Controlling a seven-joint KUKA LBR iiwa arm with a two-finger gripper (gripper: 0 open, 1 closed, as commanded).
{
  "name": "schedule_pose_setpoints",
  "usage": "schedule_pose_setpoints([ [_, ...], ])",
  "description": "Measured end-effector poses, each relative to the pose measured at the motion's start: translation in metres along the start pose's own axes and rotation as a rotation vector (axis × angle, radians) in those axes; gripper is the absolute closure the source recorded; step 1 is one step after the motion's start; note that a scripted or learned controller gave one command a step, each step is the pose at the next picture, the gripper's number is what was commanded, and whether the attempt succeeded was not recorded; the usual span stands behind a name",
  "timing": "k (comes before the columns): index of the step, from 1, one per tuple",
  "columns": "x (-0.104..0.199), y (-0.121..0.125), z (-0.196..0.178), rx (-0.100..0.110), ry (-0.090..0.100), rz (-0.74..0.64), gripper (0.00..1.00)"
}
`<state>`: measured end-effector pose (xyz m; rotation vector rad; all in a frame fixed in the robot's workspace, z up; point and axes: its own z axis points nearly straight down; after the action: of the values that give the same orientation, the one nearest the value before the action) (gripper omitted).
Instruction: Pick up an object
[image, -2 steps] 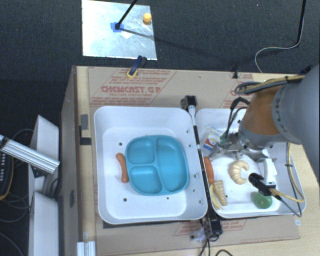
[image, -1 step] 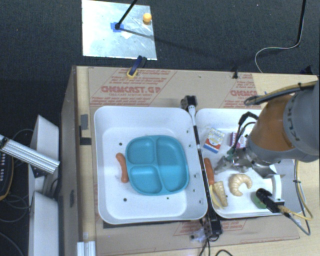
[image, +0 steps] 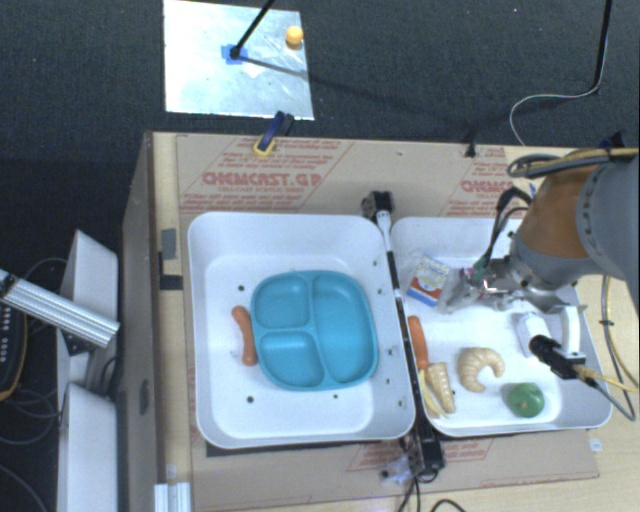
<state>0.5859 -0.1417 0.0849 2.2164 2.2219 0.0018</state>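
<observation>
A bench (image: 300, 165) faced with printed cardboard carries two shallow white bins side by side; the left bin (image: 215, 300) holds a blue divided plate (image: 312, 328) with an orange sausage (image: 243, 334) just beside it; the right bin (image: 590, 405) holds the loose things, and the arm reaches into it from the right; the hand (image: 462, 290) sits low in the bin's upper part, and whether it is apart or together I cannot tell; a small white and blue packet (image: 428, 279) lies just to its left, toward the divider, the nearest candidate; a croissant (image: 480, 366), a green ball (image: 524, 399), a corn cob (image: 439, 387) and a second sausage (image: 417, 339) lie further toward the near edge; nothing shows as gripped, so the pick looks not yet made
</observation>
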Motion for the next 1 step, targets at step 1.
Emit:
schedule_pose_setpoints([
  [1,-0.0319,0.0512,-0.0065,-0.001,0.0,-0.001,0.0],
])
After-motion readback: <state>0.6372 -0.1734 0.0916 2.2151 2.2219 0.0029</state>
